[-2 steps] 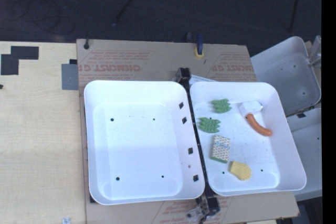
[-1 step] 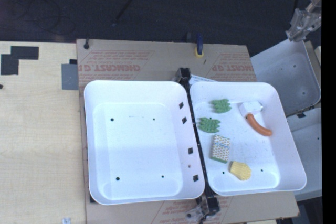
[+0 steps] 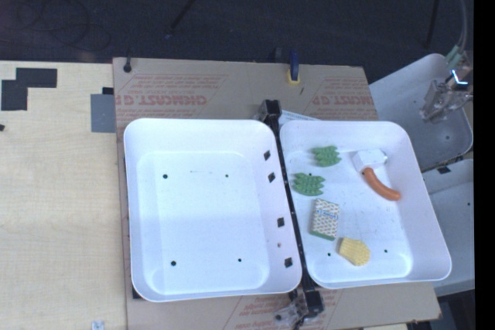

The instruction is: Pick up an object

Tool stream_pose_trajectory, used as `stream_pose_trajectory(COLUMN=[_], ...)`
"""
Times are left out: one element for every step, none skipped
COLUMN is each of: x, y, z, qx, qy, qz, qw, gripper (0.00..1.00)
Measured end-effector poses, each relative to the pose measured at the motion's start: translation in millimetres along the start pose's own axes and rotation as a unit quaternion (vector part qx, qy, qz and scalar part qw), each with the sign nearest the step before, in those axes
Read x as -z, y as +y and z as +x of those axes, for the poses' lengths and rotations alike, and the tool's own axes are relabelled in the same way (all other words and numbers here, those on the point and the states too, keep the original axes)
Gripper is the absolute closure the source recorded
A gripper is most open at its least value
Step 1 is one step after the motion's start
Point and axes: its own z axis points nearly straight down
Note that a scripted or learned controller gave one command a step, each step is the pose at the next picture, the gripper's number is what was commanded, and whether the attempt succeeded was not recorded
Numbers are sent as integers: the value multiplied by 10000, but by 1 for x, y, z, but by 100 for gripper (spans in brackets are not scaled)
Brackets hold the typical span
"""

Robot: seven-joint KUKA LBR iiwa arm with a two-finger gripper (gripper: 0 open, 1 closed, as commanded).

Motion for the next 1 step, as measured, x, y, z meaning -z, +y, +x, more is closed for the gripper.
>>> stream_pose_trajectory(x=[-56], y=[-100], z=[-50], qx=[-29], qy=[1], qz=[-2], qw=[10000], gripper=[100])
